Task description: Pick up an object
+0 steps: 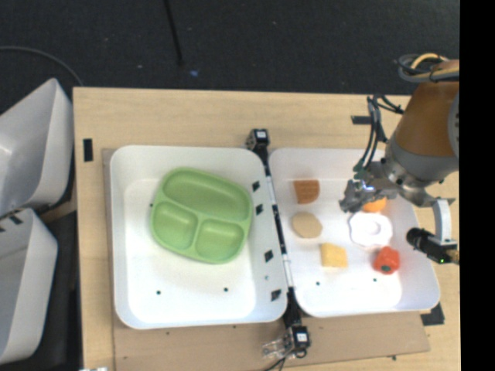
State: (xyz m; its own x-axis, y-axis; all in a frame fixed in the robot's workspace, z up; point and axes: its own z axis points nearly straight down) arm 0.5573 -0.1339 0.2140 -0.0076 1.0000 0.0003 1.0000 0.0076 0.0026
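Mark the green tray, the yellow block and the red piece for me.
Green tray [203,215], camera view, on the divider between its compartments.
Yellow block [334,256], camera view, middle of its top face.
Red piece [387,260], camera view, middle of its red body.

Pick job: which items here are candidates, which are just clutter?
Candidates, right bin: brown block, tan disc, yellow block, white ring, red-orange piece, orange piece beside the gripper.

Clutter: green divided tray, left bin.
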